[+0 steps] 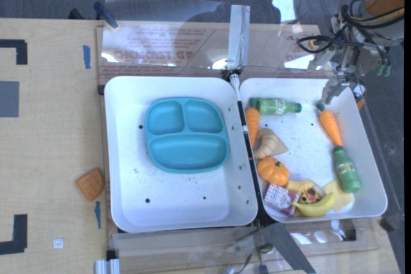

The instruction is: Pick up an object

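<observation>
Crowding the right bin [369, 157]: carrots [331, 126], bottles [275, 106], pumpkin [274, 171], banana [318, 205].

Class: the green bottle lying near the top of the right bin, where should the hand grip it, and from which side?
Probably the green bottle's labelled mid-body, from above, fingers straddling its width. It lies flat, crosswise, free on both long sides; its narrow cap end would likely slip.

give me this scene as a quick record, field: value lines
left bin: shallow white bin holding a blue three-compartment plate
right bin: shallow white bin with two green bottles, two orange carrots, a small orange pumpkin, a yellow banana
gripper: two-finger gripper above the right bin's far right corner, nothing visibly between its fingers
bench: brown waffle-like piece left of the bins
</observation>
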